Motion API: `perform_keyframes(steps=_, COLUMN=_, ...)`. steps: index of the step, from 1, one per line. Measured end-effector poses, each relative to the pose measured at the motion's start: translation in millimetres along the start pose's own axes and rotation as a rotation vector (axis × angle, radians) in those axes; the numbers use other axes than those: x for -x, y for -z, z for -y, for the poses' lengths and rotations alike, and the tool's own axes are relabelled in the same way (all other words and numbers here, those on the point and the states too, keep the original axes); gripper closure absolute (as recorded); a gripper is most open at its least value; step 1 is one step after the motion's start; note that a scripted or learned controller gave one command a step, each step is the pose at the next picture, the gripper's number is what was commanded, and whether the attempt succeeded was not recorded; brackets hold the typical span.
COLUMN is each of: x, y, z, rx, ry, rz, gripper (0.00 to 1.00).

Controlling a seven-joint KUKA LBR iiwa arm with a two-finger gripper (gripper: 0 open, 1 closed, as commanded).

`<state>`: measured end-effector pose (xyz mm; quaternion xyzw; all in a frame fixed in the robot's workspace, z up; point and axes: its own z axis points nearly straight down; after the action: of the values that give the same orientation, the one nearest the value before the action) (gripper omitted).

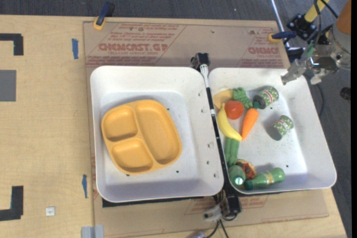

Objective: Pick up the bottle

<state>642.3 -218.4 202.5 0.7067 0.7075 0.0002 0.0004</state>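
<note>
You should bring the gripper (pixel 294 72), jaw state untellable, from the far right rim toward the near green plastic bottle (pixel 266 178)

wrist: you see the arm (pixel 341 36) in grey metal with an orange patch
cables: yellow and black
gripper (pixel 294 72): pale grey, perhaps metal

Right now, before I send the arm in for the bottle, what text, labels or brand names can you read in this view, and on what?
"CHEMCAST GP", red print on the brown sheet behind the left bin.
"CHEMCAST", cut off, red print on the same sheet behind the right bin.
Two cans: labels too small to read.
Green bottle: label blurred, unreadable.
</note>
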Motion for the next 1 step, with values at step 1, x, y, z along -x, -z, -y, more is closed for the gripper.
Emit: perform_keyframes(steps=1, x=0.0, y=10.9, z=-0.9, rx=0.003, ry=0.002, rz=0.002, gripper=1.00)
